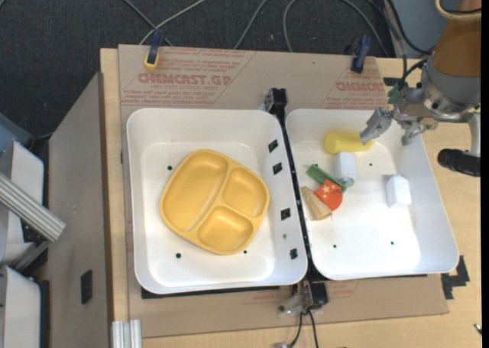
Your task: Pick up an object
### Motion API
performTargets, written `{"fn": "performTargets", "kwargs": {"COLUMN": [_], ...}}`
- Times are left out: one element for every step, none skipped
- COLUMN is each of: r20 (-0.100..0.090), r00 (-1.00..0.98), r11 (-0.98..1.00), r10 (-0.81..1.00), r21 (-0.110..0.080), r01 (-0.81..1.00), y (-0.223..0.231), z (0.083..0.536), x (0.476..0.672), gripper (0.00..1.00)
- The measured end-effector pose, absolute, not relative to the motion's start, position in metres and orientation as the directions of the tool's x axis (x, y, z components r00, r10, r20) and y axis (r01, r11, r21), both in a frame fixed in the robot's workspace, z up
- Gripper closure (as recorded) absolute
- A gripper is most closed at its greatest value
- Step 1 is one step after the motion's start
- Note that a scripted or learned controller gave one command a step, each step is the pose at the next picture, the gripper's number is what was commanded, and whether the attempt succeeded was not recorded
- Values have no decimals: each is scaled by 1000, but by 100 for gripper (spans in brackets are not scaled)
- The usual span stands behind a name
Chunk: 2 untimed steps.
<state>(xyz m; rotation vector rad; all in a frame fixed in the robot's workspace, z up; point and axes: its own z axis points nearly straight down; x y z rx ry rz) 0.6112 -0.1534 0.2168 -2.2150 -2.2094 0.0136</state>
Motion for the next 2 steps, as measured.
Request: {"fn": "performTargets", "kwargs": {"r20": [0,1], "r00": [-1,0], "r11": [1,0], "r10": [1000,1000], "r21": [-1,-4], "r01": [1000,1000], "y": [-153,-158], "z": [226,166], "x": [614,618], "gripper": [0,0]}}
